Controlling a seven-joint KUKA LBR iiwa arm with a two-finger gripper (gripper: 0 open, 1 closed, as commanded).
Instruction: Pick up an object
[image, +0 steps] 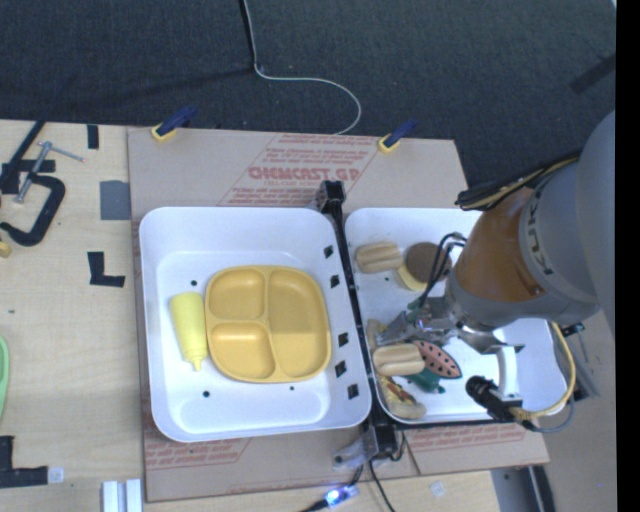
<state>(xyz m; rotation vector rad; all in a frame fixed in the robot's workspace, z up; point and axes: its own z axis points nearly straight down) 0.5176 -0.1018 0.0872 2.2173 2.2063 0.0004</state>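
Dark carpet fills the top of my view, with a tan wooden bench below it carrying a cardboard sheet (300, 175) and two shallow white bins side by side. On the bench at far left I see a black clamp (30, 200).

My left bin (160, 300), at frame centre, holds a yellow divided plate (268, 322) lying flat, and just beside its left edge a yellow bottle-shaped toy (189, 328) with its long axis running up-down in the frame, narrow tip toward the bottom.

My right bin (545, 385) holds a cluster of small items along its left side. A tan bun-like piece (377, 257) lies near the top, its long axis left-right. Lower down a hot-dog-shaped toy (398, 360) also lies left-right, with a reddish oval piece (437, 358) slanting down to the right just beside it, and another small food item (402, 399) near the bottom edge.

My arm (540, 250) reaches in from the right, orange band showing, wrist angled down and left over the right bin. The gripper (410, 325) sits low just above the hot-dog toy; I cannot tell how it is set.
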